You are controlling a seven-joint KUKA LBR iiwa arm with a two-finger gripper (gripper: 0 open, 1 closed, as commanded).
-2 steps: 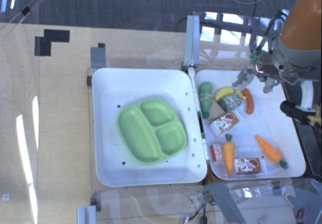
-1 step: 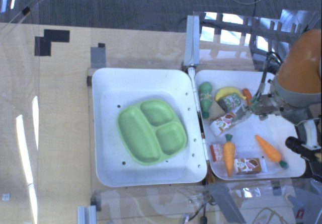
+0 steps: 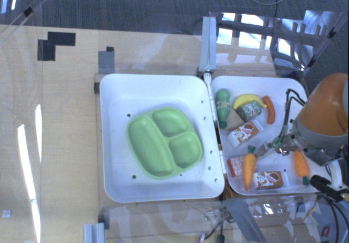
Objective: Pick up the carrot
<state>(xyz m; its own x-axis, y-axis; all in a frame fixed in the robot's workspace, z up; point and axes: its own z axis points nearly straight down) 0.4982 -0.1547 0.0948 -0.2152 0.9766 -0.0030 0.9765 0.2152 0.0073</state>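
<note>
The carrot (image 3: 248,170) lies in the right bin (image 3: 283,84) near its front edge, orange with a small green top pointing to the back. A second orange carrot-like piece (image 3: 300,164) lies further right, partly under the arm. My gripper (image 3: 274,148) hangs low over the bin, just right of and behind the carrot's green top and apart from the carrot's body. The grey arm with its orange band (image 3: 329,106) covers the bin's right side. Nothing shows held in the gripper.
Crowding the right bin are a green bottle (image 3: 222,105), a banana (image 3: 248,99), a dark can (image 3: 250,111), a red sausage (image 3: 269,109), a small carton (image 3: 244,132) and a flat box (image 3: 270,180) beside the carrot. A green divided plate (image 3: 163,142) sits in the left bin (image 3: 114,127).
</note>
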